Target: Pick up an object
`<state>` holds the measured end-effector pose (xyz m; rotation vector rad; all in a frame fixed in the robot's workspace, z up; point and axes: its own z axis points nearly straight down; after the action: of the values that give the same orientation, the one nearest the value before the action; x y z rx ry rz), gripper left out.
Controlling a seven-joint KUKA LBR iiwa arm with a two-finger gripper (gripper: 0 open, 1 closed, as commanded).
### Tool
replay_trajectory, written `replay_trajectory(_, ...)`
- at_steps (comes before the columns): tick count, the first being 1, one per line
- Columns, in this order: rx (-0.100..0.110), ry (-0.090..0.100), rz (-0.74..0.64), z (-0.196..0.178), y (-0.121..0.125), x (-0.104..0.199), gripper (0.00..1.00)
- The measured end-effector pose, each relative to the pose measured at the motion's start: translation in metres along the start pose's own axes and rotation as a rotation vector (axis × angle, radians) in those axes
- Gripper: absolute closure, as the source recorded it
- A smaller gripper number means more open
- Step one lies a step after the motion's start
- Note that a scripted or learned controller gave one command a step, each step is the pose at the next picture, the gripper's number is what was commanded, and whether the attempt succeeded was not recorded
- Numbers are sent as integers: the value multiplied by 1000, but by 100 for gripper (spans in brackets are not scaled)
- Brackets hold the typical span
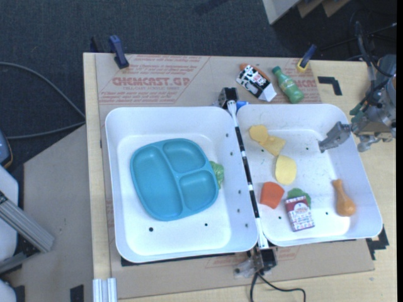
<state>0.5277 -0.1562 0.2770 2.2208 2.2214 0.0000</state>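
The right bin (352, 228) holds a yellow wedge (266, 138), a pale yellow oval piece (285, 168), an orange-red block (272, 194), a small red box (300, 212) with a green item (298, 195) just behind it, and an orange carrot-like toy (343, 197). My gripper (348, 141) hangs over the upper right part of that bin, above the carrot-like toy and right of the yellow pieces. Its fingers are spread open with nothing between them.
The left bin (126, 131) holds a blue divided plate (175, 178) with a green item (218, 172) tucked at its right edge. Behind the bins on the board lie a cow-patterned carton (255, 82) and a green bottle (288, 84).
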Motion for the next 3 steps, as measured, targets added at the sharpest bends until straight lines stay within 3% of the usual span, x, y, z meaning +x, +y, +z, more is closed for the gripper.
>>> replay_trajectory(1, 4, 1, 1, 171, 25, -9, 0)
replay_trajectory(2, 2, 2, 0, 193, -10, 34, 0)
replay_trajectory(3, -1, 0, -1, 192, 80, 52, 0)
